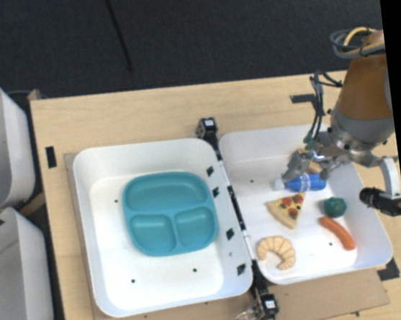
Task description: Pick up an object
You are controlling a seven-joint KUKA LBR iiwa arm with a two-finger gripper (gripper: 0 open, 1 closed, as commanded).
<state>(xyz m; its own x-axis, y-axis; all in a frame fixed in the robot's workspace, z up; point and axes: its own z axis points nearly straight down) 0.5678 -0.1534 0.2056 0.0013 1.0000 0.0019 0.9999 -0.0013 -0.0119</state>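
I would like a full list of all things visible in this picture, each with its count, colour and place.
bench: one, light wood, under both bins
left bin: one, white, on the bench
right bin: one, white, beside the left bin
divided plate: one, teal, in the left bin
blue object: one, blue, in the right bin under the gripper; kind unclear
pizza slice: one, yellow with red dots, middle of the right bin
croissant: one, tan, near edge of the right bin
green object: one, dark green, right of the pizza slice
sausage: one, orange-red, below the green object
gripper: one, grey, over the blue object
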